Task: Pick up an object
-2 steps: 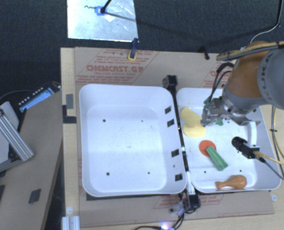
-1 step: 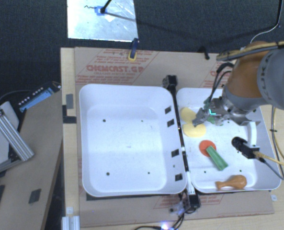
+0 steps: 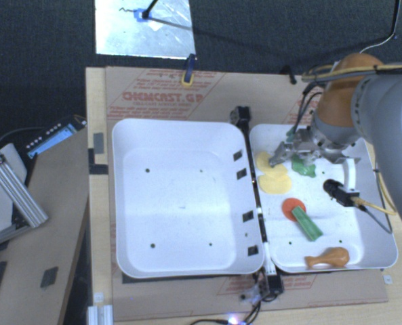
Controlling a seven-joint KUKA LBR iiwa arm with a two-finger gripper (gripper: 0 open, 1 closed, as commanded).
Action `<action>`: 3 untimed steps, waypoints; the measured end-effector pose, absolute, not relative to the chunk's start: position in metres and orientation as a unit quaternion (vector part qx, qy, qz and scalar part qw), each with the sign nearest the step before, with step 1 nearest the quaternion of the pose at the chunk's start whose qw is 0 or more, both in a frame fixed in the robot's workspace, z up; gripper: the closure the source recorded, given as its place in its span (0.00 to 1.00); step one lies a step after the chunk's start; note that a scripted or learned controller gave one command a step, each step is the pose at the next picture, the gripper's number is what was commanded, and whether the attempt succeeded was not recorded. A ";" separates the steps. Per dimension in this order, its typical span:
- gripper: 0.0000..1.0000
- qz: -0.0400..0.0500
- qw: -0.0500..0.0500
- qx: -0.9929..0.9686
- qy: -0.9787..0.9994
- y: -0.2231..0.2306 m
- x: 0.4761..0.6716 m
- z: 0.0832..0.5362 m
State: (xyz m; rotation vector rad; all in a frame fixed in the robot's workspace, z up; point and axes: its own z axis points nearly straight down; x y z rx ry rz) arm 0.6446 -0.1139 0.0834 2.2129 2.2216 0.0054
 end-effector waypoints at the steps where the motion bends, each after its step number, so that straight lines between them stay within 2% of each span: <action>1: 0.00 0.000 0.000 0.706 0.708 -0.088 0.581 0.120; 2: 0.00 0.000 0.002 0.708 0.706 -0.139 0.592 0.084; 3: 0.00 0.002 0.002 0.704 0.710 -0.098 0.633 0.086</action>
